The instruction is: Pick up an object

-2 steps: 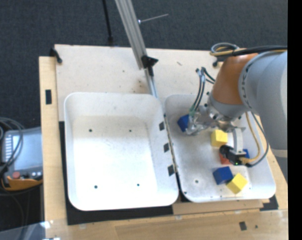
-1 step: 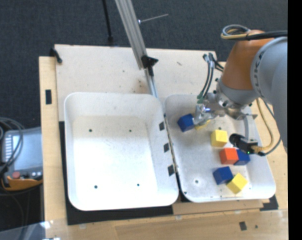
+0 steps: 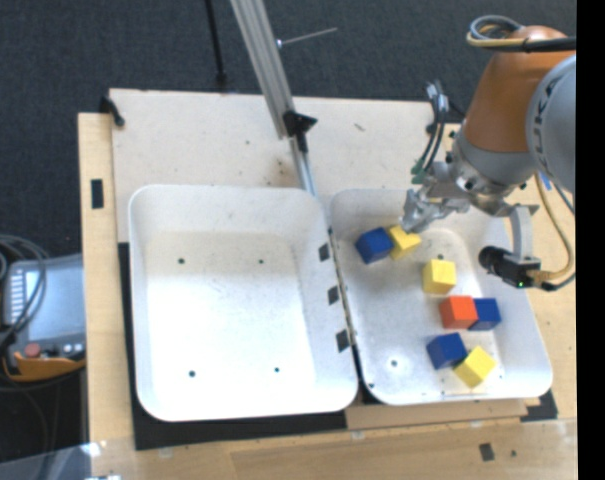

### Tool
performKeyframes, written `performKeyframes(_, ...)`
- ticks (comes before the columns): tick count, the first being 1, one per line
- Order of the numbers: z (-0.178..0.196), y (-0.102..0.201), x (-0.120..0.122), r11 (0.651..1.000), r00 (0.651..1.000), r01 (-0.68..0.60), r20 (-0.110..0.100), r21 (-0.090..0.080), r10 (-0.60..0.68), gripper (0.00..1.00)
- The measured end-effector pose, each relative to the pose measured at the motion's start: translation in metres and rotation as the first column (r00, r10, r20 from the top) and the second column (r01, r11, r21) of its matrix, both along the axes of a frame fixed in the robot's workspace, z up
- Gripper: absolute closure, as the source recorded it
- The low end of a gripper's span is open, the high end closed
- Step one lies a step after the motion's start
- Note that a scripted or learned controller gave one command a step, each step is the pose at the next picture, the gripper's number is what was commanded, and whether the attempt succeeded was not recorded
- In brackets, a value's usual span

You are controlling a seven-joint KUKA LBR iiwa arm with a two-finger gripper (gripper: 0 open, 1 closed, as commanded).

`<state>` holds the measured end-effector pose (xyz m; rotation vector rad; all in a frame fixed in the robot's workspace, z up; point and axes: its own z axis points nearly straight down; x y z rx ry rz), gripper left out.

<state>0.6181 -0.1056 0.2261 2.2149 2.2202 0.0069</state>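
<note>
Robotics lab or test cell, not a home or shop. Evidence: industrial grey arm (image 3: 542,98) with orange band entering from the right of the frame, cables looped along it. Plain plywood surface (image 3: 197,133) at center carrying two shallow white bins: left bin (image 3: 147,208), right bin (image 3: 527,353). Right bin contains plain colored cubes (image 3: 452,313) in blue, yellow and orange, typical test props. Aluminium extrusion post (image 3: 262,53) rises from the surface toward the top center, rig-style mounting. Dark carpet floor (image 3: 72,28) around it. At the lower left edge, a handheld control pendant (image 3: 37,313) with coiled black cables beside it.
</note>
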Motion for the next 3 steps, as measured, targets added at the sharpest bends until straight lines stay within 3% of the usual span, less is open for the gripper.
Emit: performKeyframes(3, 0.012, 0.169, -0.043, 1.000, 1.000, -0.005, -0.008, 0.004, 0.005, 1.00)
